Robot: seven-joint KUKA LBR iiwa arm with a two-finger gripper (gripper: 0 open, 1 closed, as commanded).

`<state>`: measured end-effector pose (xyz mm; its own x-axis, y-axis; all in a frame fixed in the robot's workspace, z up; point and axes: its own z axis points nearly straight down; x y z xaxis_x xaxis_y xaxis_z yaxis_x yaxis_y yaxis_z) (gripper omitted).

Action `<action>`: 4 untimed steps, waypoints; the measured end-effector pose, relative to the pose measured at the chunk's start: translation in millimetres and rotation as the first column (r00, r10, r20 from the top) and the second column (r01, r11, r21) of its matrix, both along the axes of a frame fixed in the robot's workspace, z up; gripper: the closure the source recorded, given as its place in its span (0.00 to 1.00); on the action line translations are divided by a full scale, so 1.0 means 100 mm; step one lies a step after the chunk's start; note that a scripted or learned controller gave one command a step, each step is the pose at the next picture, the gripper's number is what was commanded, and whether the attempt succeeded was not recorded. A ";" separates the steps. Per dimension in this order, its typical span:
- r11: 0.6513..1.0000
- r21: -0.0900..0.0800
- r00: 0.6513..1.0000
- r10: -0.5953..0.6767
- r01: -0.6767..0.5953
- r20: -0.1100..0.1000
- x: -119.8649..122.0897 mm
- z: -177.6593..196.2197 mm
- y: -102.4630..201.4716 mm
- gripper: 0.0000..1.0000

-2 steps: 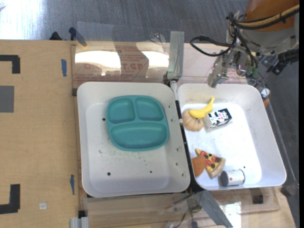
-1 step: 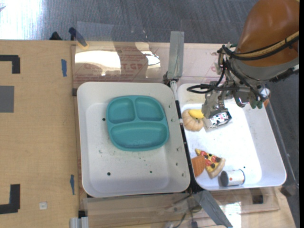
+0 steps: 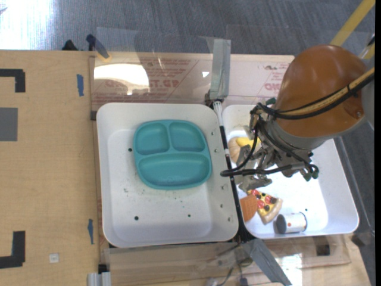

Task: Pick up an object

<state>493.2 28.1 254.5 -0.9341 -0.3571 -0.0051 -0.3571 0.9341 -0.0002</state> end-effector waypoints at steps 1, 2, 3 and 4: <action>0.817 -0.004 0.817 0.576 -0.576 0.005 0.16 0.20 0.20 1.00; 0.437 -0.002 0.437 0.900 -0.900 -0.001 -0.13 -0.22 0.49 1.00; -0.038 0.004 -0.038 0.999 -0.999 -0.001 -0.17 -1.53 1.08 1.00; 0.301 -0.008 0.301 0.954 -0.954 0.005 -0.04 -0.47 1.64 1.00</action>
